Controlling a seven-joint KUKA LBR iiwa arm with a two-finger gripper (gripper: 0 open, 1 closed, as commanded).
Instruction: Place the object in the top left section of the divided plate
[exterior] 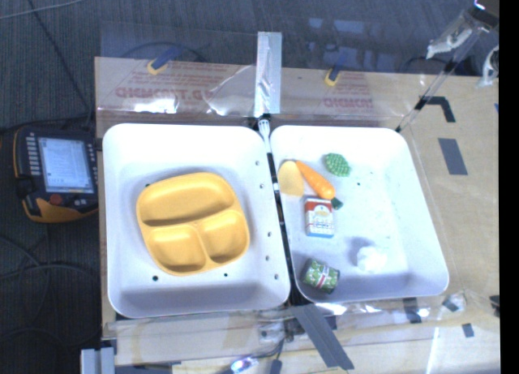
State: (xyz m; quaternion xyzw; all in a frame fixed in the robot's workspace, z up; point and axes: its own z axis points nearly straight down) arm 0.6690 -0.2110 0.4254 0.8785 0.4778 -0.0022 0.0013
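Observation:
A yellow divided plate (192, 222) lies in the left white bin (122, 283), with one long section along its far side and two smaller ones nearer the front; all three hold nothing. The right white bin (413, 226) holds the loose objects. An orange carrot (315, 179) lies beside a pale yellow rounded piece (289, 178). A green knobbly piece (336, 164) sits behind them. A small red and white carton (319, 218) stands near the middle, a green can (322, 275) lies at the front, and a white lump (371, 259) sits to its right.
The two bins meet at a ridge (276, 202) down the middle. A teach pendant (57, 171) lies on the floor to the left. Clear plastic sheeting and tape (268, 80) run along the bench's far edge. Cables and a bracket (454, 40) hang at the upper right.

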